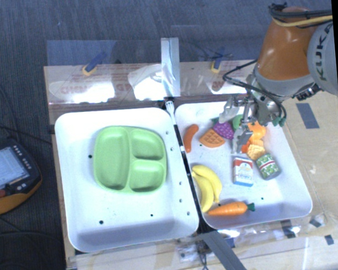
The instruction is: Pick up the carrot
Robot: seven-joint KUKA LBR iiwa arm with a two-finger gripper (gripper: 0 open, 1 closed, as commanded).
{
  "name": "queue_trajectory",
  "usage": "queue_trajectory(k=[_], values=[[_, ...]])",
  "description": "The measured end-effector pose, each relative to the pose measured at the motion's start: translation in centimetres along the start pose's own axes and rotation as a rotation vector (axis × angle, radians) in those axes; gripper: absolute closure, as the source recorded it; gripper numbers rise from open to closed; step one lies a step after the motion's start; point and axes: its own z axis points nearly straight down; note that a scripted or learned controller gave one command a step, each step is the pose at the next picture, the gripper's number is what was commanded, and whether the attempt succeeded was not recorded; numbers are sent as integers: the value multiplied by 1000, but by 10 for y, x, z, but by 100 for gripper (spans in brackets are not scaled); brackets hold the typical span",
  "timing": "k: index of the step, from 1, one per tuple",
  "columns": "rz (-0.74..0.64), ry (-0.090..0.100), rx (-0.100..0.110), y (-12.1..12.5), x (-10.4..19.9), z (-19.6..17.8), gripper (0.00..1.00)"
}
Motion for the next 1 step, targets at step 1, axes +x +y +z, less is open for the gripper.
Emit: queue_trajectory(k=[1], values=[[-268,0,0,-54,21,88,0]])
